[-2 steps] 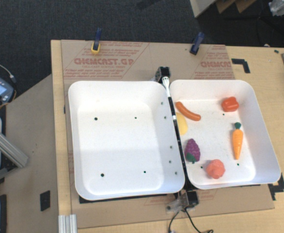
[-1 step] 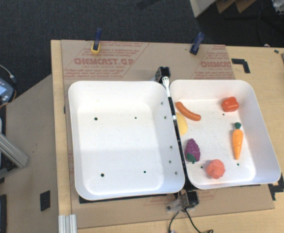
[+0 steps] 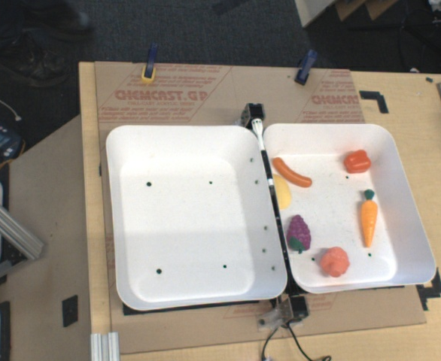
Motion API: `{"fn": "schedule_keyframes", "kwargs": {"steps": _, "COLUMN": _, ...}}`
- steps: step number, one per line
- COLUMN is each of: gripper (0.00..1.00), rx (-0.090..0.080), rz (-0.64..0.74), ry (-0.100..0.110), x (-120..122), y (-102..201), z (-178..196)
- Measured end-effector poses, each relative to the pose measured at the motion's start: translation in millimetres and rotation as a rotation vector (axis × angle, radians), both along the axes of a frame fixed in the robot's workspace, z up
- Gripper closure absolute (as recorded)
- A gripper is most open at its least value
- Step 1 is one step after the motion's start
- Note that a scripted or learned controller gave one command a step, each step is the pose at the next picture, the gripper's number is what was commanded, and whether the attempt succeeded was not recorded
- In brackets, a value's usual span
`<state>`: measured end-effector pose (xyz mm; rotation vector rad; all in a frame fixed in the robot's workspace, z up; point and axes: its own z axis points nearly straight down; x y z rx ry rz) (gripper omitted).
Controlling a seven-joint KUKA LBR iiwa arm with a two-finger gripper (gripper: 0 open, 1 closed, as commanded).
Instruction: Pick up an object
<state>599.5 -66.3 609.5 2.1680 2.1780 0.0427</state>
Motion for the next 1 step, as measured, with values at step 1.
{"fn": "schedule_keyframes", "kwargs": {"steps": 1, "gripper": 1.00, "rx": -0.002, "rz": 0.000, "ry": -0.006, "x": 0.5, "y": 0.2, "z": 11.0}}
